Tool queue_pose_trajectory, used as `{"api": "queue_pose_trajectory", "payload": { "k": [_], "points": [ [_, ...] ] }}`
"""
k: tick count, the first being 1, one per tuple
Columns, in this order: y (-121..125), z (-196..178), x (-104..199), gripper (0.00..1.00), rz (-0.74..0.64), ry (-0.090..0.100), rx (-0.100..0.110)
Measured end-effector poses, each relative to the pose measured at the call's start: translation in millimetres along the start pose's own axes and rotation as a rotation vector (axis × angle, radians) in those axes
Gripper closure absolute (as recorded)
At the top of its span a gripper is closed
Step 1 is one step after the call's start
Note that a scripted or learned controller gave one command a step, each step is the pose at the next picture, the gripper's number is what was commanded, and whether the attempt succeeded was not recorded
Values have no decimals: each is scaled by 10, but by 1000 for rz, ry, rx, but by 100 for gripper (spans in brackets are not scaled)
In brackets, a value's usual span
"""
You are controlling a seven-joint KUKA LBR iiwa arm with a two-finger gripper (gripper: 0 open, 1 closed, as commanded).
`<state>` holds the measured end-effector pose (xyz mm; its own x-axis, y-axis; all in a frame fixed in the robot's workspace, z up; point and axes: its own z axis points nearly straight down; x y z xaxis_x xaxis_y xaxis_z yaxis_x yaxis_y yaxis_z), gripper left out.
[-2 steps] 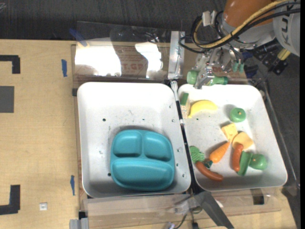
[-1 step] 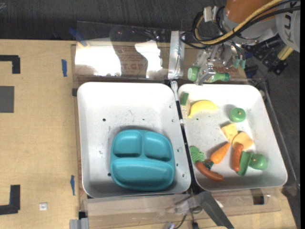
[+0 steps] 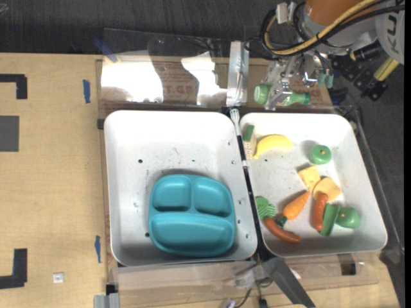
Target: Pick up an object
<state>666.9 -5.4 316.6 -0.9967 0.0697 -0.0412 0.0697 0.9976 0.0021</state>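
Observation:
My gripper (image 3: 284, 92) hangs over the far rim of the right bin (image 3: 367, 172), under the orange-banded wrist. A green elongated toy (image 3: 297, 98) lies crosswise between its fingers, with a rounded green end (image 3: 261, 95) sticking out to the left. The gripper is shut on it and the toy is lifted off the bin floor. In the right bin lie a yellow banana (image 3: 273, 145), a green apple (image 3: 320, 153), a yellow wedge (image 3: 310, 176), a carrot (image 3: 295, 205) and a red chili (image 3: 283, 231).
A teal divided plate (image 3: 191, 215) rests in the left bin (image 3: 122, 140). More toys crowd the right bin's near right corner: an orange pepper (image 3: 318, 214) and a second green apple (image 3: 349, 218). A shiny clear wall (image 3: 192, 76) stands behind the bins.

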Motion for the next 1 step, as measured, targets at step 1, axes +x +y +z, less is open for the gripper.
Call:
{"api": "queue_pose_trajectory", "payload": {
  "k": [1],
  "points": [
    [7,-123,-22,100,-1,-10,0]
  ]
}}
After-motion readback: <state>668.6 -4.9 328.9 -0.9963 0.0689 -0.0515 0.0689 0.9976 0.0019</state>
